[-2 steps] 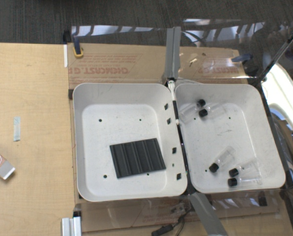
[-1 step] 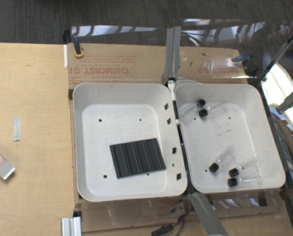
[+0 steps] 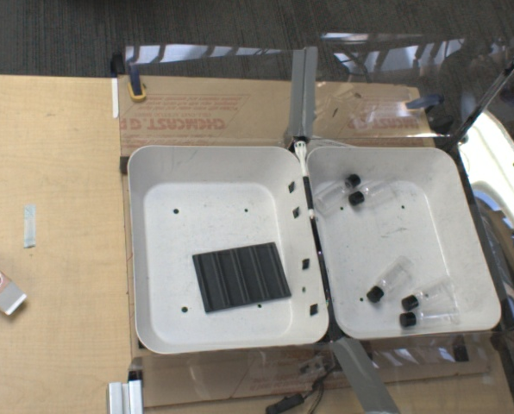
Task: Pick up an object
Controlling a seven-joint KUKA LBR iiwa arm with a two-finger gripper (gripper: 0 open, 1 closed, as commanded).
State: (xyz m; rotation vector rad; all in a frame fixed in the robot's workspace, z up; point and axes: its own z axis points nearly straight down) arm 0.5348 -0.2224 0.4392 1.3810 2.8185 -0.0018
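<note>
Claw state cannot be told: nothing shows whether it is released or clenched. The right bin holds five small clear vials with black caps. Two vials lie close together near its upper left corner. A third vial lies tilted towards the lower middle, cap at its lower left. The last pair lies by the lower right wall, caps pointing left. The left bin, touching the right one along a hinged seam, holds a dark ribbed panel, flat and slightly skewed, in its lower middle. Both bins sit on brown cardboard. On the wooden bench, well apart to the left, lie a grey strip and a small red-and-white packet.
</note>
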